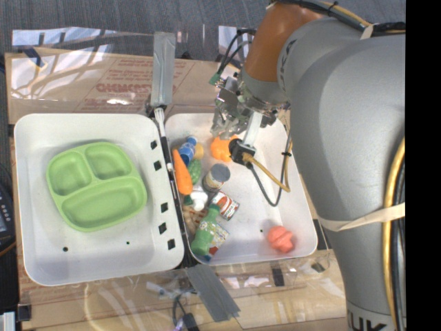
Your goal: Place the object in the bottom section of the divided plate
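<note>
A pink object [280, 238] lay near the right bin's [300, 205] near right corner. The green divided plate [96, 183] sat in the left bin [41, 254]. Farther back, the gripper [227, 131] hung over an orange object [220, 148]; its opening could not be told.

The arm [344, 136] comes in from the right as a broad grey bulk, its orange band [275, 36] sitting above the wrist [265, 92]. From the band the wrist slants down and to the left, ending in the gripper [226, 131]. Black and yellow cables [265, 181] loop out below and to the right of the fingers. The fingers point downward, but their tips are lost in clutter, so their spacing cannot be judged.
</note>
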